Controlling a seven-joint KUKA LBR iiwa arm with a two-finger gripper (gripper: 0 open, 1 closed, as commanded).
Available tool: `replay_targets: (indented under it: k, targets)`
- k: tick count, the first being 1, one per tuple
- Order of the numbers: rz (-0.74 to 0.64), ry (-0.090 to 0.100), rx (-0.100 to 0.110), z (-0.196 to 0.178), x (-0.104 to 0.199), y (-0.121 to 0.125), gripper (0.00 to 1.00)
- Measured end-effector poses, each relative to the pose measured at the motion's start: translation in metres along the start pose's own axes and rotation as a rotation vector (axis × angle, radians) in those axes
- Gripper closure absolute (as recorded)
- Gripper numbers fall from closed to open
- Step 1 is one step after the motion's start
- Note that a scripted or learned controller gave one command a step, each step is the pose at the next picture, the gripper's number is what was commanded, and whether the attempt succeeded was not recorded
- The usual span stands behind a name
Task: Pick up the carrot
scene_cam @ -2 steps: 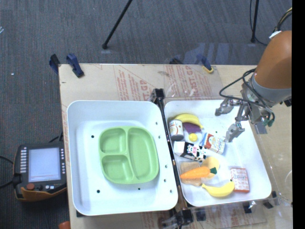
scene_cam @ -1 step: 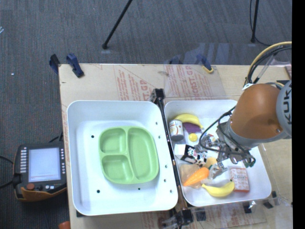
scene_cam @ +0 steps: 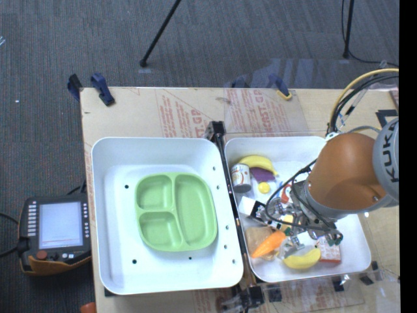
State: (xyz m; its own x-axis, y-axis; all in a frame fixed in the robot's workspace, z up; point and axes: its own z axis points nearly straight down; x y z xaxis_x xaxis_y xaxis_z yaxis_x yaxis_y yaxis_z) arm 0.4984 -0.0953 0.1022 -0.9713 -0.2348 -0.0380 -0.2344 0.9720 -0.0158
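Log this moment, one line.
claw: over right white bin, beside orange carrot | carrot: front left of that bin | left white bin: green divided plate

An orange tapered carrot (scene_cam: 268, 245) and a yellow lemon-shaped toy (scene_cam: 301, 259) crowd the claw (scene_cam: 290, 235); far left, open floor rings the green divided plate (scene_cam: 176, 212).

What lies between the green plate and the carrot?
In the camera view, only bare white floor of the left bin and the adjoining rims of both bins lie between the green plate and the carrot.
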Motion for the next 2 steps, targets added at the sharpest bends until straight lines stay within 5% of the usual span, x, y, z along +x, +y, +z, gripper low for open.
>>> replay_targets:
  k: [1,2]
  targets:
    - [-0.01,-0.003,-0.004,-0.009,-0.003,0.004,1.0]
    - [-0.03,0.03,-0.014,0.011,0.003,0.012,1.0]
